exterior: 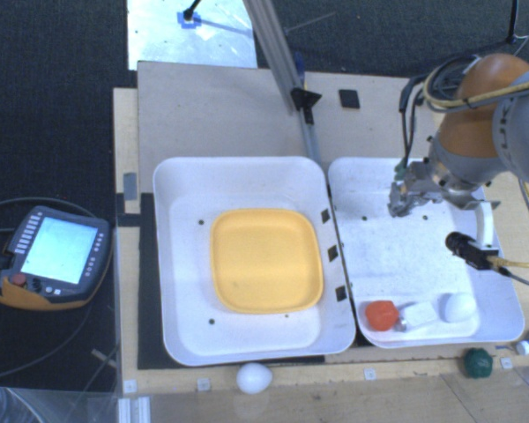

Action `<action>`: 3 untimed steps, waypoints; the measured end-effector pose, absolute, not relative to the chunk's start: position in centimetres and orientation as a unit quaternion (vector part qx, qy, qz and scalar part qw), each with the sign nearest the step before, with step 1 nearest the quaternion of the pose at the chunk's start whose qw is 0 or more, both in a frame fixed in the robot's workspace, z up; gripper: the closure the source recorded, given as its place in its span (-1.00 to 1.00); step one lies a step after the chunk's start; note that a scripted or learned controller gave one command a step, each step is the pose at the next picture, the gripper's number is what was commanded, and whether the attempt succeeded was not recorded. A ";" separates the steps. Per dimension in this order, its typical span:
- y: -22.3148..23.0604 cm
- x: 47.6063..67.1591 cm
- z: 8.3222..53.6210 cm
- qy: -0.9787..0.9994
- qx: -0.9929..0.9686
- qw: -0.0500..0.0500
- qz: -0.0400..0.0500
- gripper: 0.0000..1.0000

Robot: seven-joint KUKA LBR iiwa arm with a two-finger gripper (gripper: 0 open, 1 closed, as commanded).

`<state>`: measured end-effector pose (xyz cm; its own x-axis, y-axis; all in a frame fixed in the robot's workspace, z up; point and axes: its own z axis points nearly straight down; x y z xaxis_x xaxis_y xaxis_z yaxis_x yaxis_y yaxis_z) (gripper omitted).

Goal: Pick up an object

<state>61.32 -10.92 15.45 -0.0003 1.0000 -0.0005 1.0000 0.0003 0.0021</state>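
On the bench, the right bin (353, 183) lies under the arm (485, 104); its gripper (404, 203) hangs low, jaw state impossible to tell.

Teach pendant (51, 256) left of bench (203, 104)

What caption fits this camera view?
Gripper over the right bin, far from the red ball; yellow plate in the left bin.

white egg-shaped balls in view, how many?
2. One white ball lies in the right bin, at its near right corner. The other sits on the bench just below the left bin. The arm may hide more.
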 end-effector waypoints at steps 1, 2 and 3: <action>-11.4 61.1 21.6 0.707 0.707 0.002 0.002 1.00; -12.2 61.1 26.2 0.707 0.707 0.002 0.001 1.00; -12.2 61.2 28.9 0.707 0.707 0.001 0.001 1.00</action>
